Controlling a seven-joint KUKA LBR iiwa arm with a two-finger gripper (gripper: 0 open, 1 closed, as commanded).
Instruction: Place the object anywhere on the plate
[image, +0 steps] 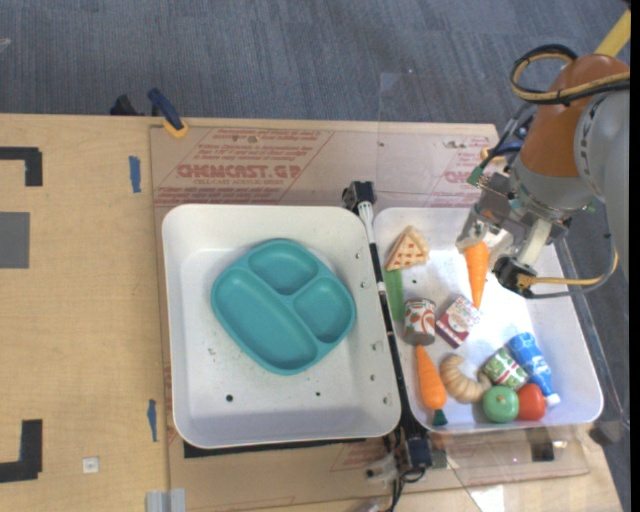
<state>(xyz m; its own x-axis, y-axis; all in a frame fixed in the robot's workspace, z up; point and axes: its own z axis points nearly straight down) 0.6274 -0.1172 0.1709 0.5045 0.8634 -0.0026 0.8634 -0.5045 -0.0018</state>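
A teal plate (283, 304) with three compartments lies in the left white bin (190, 400). Nothing rests on it. Over the upper part of the right bin (585, 375), my gripper (484, 243) is shut on the wide top end of an orange toy carrot (476, 274). The carrot hangs point-down from the fingers, to the right of a sandwich wedge (406, 250). The grey arm with its orange band (560, 120) comes in from the upper right.
The right bin holds several toys: a green stick (395, 295), a small can (419, 320), a red-and-white carton (458, 320), a second carrot (430, 378), a croissant (460, 378), a green apple (500, 403), a tomato (531, 402) and a blue bottle (533, 362). A black divider (378, 270) separates the bins.
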